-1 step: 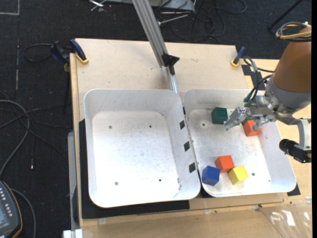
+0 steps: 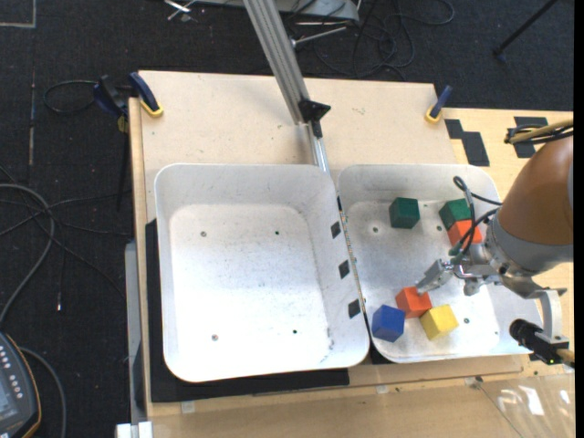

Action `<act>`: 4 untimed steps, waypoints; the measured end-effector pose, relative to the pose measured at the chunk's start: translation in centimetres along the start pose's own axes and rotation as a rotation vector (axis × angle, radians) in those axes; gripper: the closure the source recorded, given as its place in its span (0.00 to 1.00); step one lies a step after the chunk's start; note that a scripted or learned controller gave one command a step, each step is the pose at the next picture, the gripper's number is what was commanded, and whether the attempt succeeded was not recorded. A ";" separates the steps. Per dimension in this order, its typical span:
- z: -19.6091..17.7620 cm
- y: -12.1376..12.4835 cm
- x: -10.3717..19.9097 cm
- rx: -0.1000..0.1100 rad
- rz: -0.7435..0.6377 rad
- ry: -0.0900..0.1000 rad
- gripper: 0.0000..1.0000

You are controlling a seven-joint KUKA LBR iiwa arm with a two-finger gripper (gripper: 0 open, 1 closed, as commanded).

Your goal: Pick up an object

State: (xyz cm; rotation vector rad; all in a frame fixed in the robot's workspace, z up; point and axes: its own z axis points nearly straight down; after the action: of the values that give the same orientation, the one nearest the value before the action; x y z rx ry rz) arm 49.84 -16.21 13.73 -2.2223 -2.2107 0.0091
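The right bin [image 2: 365, 245] holds several small cubes. An orange-red cube [image 2: 413, 300] lies near the front, with a blue cube [image 2: 388, 322] to its left and a yellow cube [image 2: 439, 320] to its right. Farther back sit a dark green cube [image 2: 404, 213], a second green cube [image 2: 454, 214] and an orange cube [image 2: 465, 234] partly behind the arm's cables. My gripper [image 2: 441, 276] hangs low in the right bin, just behind and to the right of the orange-red cube. Nothing is seen held in it.
The left bin [image 2: 182, 208] stands beside the right one, sharing a raised middle wall [image 2: 342, 263]. A slanted metal pole [image 2: 278, 48] rises from the bench behind the bins. The arm's orange band [image 2: 547, 199] overhangs the right bin's right edge.
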 end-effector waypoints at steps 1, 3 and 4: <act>1.9 -0.3 0.8 -0.027 -0.004 -0.001 0.00; 4.0 12.6 3.9 -0.016 -0.009 -0.003 0.00; 4.0 17.8 5.0 -0.016 -0.010 -0.003 0.00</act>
State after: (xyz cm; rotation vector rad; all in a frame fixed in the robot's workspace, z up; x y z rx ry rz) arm 67.66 -11.34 9.61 -2.2200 -2.2316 -0.0056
